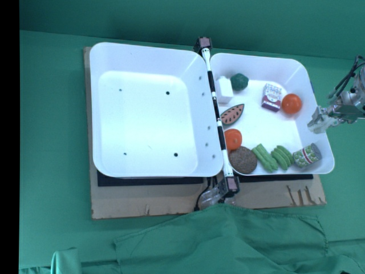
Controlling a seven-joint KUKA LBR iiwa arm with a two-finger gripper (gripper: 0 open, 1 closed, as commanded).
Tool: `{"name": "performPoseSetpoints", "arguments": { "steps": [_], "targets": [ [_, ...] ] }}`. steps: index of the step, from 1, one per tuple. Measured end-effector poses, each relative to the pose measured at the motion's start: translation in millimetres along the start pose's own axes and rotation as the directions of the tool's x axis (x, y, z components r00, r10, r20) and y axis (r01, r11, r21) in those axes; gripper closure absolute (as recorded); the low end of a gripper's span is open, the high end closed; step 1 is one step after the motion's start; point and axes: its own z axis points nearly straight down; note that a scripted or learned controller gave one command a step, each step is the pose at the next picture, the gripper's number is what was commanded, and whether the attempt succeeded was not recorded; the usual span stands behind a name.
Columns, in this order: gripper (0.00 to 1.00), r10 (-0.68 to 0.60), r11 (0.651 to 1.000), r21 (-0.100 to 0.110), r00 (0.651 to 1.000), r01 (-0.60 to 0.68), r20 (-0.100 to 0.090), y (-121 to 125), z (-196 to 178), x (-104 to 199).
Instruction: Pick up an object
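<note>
The green counter (51,124) carries a sheet of brown cardboard (142,207), and on that sit the two white bins. The left bin (102,61) shows its bare floor with a few small dark dots. A black-and-white striped bar (214,101) runs along the seam where the two bins meet.

The right bin (296,67) holds all the objects. Closest to the seam are a small white block (224,88), a watermelon slice (232,114), an orange ball (233,138) and a brown round cookie-like disc (243,160). Just above them lies a dark green lumpy piece (239,81). Further right come a pale green pod (264,157) and a darker green one (282,156) side by side, then a small red-and-white packet (272,96) with a second orange fruit (291,104) just beside it, and a little can (307,155) lying tilted near the bin's lower right corner.

At the far right, the gripper (319,123) hangs over the right bin's outer rim, apart from every object. Nothing sits between its fingers; whether they are spread or closed I cannot tell from here.

A crumpled green cloth (228,238) lies along the front.
</note>
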Motion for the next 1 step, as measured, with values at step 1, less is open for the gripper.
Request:
{"name": "performPoseSetpoints", "arguments": {
  "steps": [1],
  "targets": [
    [1.00, -0.009, 1.000, 0.009, 1.000, 0.009, -0.007, -0.2, 82.9, 44.3]
  ]
}}
